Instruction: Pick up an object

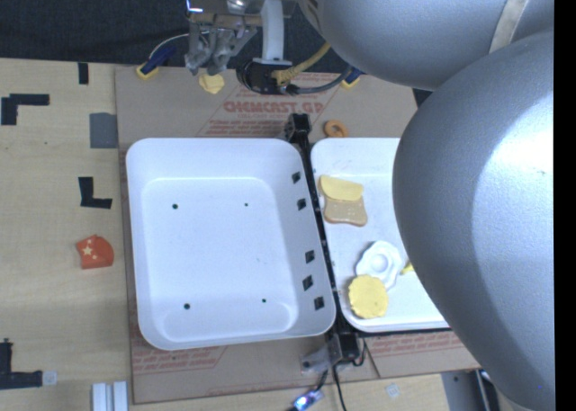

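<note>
- A small orange-red plastic piece with a pale spot [94, 252] lies on the wooden bench [54, 211], well apart from the bins and close to the bench's left edge.
- The left white shallow plastic bin [144, 166] sits on a brown cardboard sheet [171, 99], black dots marking its floor.
- The two-finger metal gripper [209, 60] hangs beyond the far edge of the left bin, over the cardboard sheet; whether it is spread or clenched cannot be told, as the tips are a blur of metal.
- A small yellow chunk [212, 84] sits just below those tips, on or just over the cardboard; I cannot tell whether it is gripped.
- A small orange ring [335, 129] lies on the cardboard by the far edge of the right white bin [360, 150].
- In the right bin, near its left wall, a yellow slice [342, 189] overlaps a tan toast-shaped piece [346, 211].
- Nearer the front edge, a white fried-egg toy [378, 262] rests just above a round yellow disc [367, 297].
- The grey arm [477, 184] covers the right bin's right part.
</note>
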